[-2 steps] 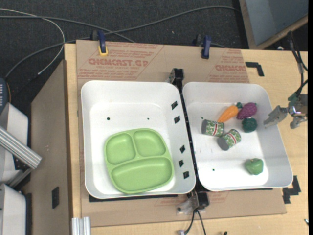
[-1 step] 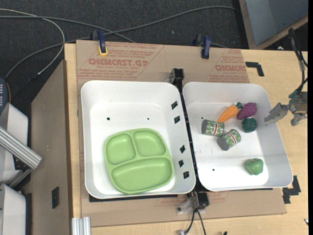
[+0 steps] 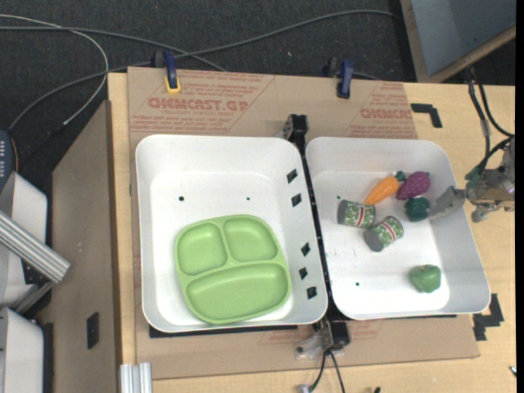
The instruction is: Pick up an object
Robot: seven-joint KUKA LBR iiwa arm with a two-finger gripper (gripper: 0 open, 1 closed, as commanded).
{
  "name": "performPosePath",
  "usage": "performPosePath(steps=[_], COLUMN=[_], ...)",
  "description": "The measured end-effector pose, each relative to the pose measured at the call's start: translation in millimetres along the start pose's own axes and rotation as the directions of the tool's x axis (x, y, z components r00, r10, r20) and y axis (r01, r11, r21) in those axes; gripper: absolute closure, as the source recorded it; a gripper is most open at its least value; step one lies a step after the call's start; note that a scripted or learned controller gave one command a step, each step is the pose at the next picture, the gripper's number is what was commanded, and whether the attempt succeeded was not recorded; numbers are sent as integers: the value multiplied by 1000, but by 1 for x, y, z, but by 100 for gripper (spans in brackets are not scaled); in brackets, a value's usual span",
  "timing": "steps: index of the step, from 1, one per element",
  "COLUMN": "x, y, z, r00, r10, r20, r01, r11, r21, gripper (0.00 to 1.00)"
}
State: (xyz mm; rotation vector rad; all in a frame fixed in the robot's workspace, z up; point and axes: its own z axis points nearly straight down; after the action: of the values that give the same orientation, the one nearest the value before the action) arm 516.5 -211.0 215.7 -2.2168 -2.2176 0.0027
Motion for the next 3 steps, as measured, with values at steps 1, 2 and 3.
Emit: performPosePath(steps=[1,2,3], x=[-3,2,1], y=[-1,0,2], z=[43,86,72], r00=[1000,1000,1000], r10=[1,0,0], r20=[0,-1,2], r01=[-1,0,1], r11=[1000,1000,1000], r21=[0,0,-7], gripper=[0,0,100])
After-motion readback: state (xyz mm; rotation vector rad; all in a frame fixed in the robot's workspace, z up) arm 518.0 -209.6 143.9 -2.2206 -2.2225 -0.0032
